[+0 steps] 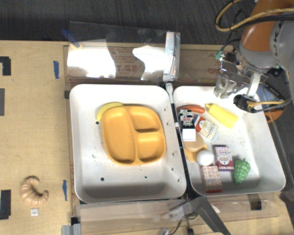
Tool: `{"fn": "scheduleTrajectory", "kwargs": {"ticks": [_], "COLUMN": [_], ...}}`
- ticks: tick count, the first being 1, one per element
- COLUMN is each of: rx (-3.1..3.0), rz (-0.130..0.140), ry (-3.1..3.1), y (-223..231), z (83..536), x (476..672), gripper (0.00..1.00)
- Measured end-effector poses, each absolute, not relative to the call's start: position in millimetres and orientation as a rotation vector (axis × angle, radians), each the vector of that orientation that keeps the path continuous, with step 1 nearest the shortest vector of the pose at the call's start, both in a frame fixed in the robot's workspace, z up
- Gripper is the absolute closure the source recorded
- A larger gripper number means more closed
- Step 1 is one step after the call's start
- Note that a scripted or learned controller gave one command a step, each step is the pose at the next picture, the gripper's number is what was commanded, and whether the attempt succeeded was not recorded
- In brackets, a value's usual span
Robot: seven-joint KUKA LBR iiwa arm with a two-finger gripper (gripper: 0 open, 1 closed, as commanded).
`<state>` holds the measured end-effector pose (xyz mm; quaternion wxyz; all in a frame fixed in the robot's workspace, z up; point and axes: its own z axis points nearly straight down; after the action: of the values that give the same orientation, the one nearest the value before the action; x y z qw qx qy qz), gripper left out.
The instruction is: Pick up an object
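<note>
On the tabletop (29,131), far left, lies a croissant-shaped toy (34,190). The left bin (81,146) holds a yellow divided tray (133,133). The right bin (264,151) holds small items: a white ball (205,157), small boxes (223,157), a green toy (241,170) and a yellow block (222,114), probably light, stiff and easiest pinched across its narrow sides. The gripper (227,87) hovers at the bin's upper edge, near the block, fingers slightly parted, holding nothing.
</note>
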<state>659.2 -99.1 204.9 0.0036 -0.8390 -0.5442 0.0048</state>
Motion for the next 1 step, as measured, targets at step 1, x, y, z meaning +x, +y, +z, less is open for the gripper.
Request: {"fn": "scheduleTrajectory", "kwargs": {"ticks": [1], "rx": [-2.708], "rz": [0.007], "ry": [-1.583], "y": [-131.1], "z": [169.8], "x": [665.7], "gripper": [1.00]}}
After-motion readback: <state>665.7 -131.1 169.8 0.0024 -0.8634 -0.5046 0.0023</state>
